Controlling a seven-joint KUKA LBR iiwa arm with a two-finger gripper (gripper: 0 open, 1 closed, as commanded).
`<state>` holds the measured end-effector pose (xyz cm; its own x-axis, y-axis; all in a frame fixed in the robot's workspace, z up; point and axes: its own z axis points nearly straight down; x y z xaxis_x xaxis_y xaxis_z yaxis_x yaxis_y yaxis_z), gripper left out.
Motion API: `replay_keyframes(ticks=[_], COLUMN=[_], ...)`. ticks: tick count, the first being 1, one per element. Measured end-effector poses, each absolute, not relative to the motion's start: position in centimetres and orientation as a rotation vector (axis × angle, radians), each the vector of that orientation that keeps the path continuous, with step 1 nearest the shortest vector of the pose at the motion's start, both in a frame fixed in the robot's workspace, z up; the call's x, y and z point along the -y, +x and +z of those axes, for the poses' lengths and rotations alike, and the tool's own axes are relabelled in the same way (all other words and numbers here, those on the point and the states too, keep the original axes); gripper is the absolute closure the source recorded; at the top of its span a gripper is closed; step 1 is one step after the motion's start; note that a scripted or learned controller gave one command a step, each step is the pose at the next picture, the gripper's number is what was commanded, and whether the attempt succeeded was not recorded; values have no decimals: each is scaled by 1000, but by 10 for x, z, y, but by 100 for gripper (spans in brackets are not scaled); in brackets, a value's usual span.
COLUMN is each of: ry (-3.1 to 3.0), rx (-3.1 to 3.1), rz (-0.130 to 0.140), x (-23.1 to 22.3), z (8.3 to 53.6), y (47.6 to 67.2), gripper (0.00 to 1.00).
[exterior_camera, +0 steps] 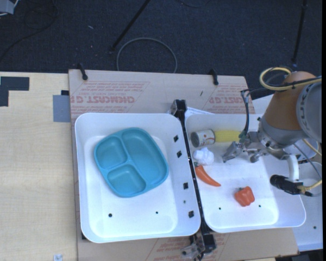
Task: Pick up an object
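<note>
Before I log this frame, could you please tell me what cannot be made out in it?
- Tool, camera view: too small and blurred to tell how it stands or whether it touches anything.
- Yellow object: its right end is hidden behind the tool, so its kind is unclear.
- White lump: too blurred to identify.
- Can: label unreadable.

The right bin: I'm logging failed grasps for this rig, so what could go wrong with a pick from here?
1. The small can, yellow object and white crumpled item crowd together near the divider, so closing on one may nudge or catch a neighbour.
2. The orange pepper is slim and tapered; it may slip out.
3. The gripper is low in the right bin near the yellow object and may bump it while moving.
</note>
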<state>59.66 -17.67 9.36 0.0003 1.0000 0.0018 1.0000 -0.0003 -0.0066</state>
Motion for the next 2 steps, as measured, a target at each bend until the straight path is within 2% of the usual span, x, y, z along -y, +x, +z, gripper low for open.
replay_keyframes(ticks=[1, 2], ry=[-2222, -2227], rx=[2216, 2216], rz=[3, -1], x=[178, 179], z=[107, 151], y=[597, 592], gripper=[100, 100])
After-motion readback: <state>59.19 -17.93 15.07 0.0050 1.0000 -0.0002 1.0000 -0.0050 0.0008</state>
